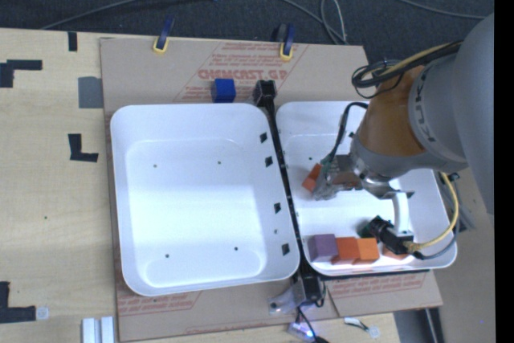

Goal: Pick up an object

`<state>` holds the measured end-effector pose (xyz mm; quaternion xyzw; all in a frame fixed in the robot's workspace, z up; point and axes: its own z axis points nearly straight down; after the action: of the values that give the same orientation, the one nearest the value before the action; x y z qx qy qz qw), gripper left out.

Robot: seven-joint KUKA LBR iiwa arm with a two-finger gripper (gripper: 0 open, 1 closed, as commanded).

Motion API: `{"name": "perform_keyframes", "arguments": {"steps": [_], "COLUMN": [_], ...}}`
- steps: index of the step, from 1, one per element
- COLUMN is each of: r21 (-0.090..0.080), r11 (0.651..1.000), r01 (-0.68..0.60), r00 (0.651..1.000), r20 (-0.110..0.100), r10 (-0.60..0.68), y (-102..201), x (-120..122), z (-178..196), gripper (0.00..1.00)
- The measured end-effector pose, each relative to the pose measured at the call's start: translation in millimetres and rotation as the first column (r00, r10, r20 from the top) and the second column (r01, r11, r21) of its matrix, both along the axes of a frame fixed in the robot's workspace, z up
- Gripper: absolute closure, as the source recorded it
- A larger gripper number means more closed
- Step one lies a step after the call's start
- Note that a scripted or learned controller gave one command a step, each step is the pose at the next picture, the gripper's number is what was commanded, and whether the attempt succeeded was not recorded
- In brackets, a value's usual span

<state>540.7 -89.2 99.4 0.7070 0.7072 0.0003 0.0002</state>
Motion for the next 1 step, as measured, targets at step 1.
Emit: {"name": "perform_keyframes", "arguments": {"steps": [1], "r21": [0.0], "r11": [1.0], "r01": [0.0], "r00": [1.0], "r20": [-0.001], "r10": [0.0], "y": [0.0], "x": [-0.2], "z": [-0.4], "gripper": [0.0]}}
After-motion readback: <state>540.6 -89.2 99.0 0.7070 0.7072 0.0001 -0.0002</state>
